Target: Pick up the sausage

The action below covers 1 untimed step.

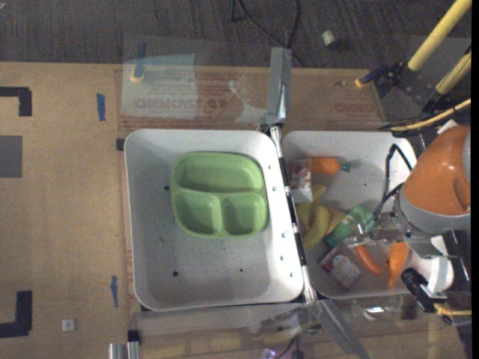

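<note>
Over the right bin [352, 144], the gripper [372, 234] hangs low among the toy food. I cannot tell if it holds anything, so the sausage looks not picked up yet.

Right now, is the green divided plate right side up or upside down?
Right side up: the green plate in the left bin shows its three hollow compartments facing upward.

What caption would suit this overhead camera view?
Robot arm reaches over the right bin of toy food; green tray in left bin.

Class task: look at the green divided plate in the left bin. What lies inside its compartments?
The green divided plate shows three bare compartments in the left bin. Whatever lies beneath the plate is covered.
</note>
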### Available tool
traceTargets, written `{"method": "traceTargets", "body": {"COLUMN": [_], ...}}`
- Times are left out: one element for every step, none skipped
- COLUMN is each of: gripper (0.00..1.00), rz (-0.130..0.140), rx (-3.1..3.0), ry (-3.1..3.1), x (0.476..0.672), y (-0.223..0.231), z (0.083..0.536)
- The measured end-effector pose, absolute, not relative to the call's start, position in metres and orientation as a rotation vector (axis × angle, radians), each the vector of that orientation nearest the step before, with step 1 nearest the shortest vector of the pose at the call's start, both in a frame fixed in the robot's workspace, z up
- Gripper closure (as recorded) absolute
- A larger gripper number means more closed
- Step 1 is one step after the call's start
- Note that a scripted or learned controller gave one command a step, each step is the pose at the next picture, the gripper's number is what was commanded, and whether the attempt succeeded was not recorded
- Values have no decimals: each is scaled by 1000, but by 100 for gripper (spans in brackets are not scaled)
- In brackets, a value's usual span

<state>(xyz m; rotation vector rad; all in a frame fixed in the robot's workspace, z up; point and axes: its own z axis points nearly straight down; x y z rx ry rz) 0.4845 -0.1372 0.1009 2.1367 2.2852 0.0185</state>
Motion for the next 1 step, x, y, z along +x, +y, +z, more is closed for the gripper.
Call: {"method": "traceTargets", "body": {"gripper": [100], "rz": [2], "rx": [1613], "ry": [2694], "x": [480], "y": [-97], "z": [212]}}
